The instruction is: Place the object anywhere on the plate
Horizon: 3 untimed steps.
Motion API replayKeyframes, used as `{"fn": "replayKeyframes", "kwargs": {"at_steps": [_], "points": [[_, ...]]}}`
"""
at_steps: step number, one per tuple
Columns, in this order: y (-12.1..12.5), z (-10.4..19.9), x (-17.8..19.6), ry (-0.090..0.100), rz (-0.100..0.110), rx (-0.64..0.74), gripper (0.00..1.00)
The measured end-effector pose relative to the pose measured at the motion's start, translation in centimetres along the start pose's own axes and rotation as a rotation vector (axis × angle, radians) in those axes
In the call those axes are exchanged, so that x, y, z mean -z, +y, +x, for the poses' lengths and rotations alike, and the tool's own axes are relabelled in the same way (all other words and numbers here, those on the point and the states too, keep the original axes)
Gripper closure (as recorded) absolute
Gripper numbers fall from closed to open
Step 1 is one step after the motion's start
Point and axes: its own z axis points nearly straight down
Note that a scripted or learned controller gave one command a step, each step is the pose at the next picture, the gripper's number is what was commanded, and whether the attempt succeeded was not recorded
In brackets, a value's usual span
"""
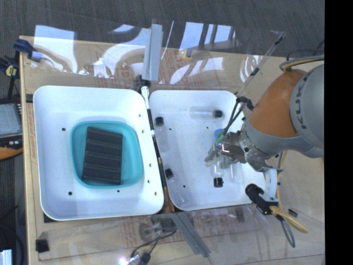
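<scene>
The gripper (223,158) sits low in the right bin (187,195), toward its 3 o'clock side; whether it is wide, narrow or holding anything I cannot tell. A clear vial (218,180) with a dark cap lies just at its 6 o'clock. Another vial (205,114) lies near the bin's 12 o'clock wall. At 9 o'clock, well apart, the left bin (49,101) holds a teal plate (132,148) with a dark ribbed block (103,155) on it.
</scene>
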Motion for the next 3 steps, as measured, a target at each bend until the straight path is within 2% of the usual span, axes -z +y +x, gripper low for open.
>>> {"fn": "replayKeyframes", "kwargs": {"at_steps": [1, 2, 3], "points": [[4.9, 10.2, 3.7, 0.002, 0.001, 0.199, 1.0], [6.3, 16.2, -0.3, 0.002, 0.005, 0.272, 1.0], [6.3, 16.2, -0.3, 0.002, 0.005, 0.272, 0.0]]}}
